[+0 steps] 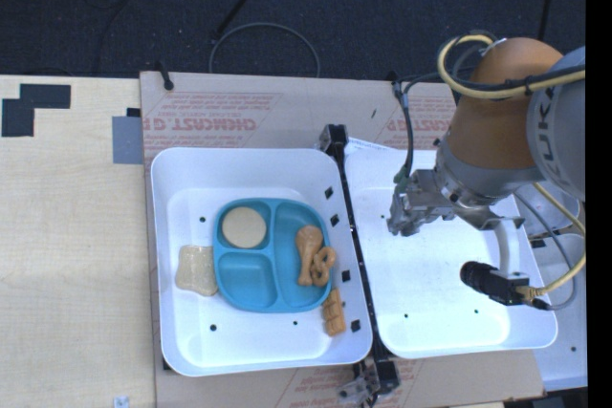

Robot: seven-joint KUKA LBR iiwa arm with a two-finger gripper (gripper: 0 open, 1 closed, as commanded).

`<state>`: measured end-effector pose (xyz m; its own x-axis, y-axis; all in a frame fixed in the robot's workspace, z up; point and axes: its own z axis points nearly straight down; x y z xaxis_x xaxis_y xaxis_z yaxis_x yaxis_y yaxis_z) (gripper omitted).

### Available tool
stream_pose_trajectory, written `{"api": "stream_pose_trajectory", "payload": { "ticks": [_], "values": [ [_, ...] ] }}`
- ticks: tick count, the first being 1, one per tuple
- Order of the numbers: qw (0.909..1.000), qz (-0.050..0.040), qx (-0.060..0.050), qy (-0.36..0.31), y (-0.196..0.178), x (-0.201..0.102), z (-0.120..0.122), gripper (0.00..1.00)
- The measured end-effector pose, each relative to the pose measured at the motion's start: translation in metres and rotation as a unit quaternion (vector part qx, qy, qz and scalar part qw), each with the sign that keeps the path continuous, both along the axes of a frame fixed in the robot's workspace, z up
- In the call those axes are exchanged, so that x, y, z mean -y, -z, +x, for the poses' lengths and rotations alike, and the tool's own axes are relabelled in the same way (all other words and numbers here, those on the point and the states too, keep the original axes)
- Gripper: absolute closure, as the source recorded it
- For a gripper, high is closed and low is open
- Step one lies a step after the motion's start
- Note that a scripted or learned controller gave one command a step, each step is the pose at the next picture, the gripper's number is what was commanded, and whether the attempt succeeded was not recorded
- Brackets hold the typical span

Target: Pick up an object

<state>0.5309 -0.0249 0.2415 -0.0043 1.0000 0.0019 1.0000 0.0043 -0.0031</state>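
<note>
- Tabletop pale wood at frame left, cardboard under two white bins side by side at centre.
- Left bin: blue tray with three compartments lying inside.
- Round tan biscuit in tray's upper-left compartment.
- Knotted brown pretzel in tray's right compartment.
- Pale bread piece on bin floor, touching tray's left edge.
- Small brown chunk on bin floor, just beside tray's lower-right corner.
- Right bin: bare white floor below the arm.
- Arm entering from frame right, orange band uppermost, yellow cable looped over it.
- Hand hanging over upper-left part of right bin, well apart from tray and food; nothing seen in it; open or closed: cannot tell.
- Black cylinder on arm's side, over right bin at lower right.
</note>
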Motion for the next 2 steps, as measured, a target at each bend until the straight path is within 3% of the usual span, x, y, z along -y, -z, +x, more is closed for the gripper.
{"api": "stream_pose_trajectory", "payload": {
  "ticks": [1, 2],
  "values": [
    [1.0, 0.0, 0.0, 0.0, -0.002, -0.054, 0.001, 1.0],
    [1.0, -0.0008, 0.0, 0.0, 0.009, -0.106, 0.02, 1.0]
  ]
}}
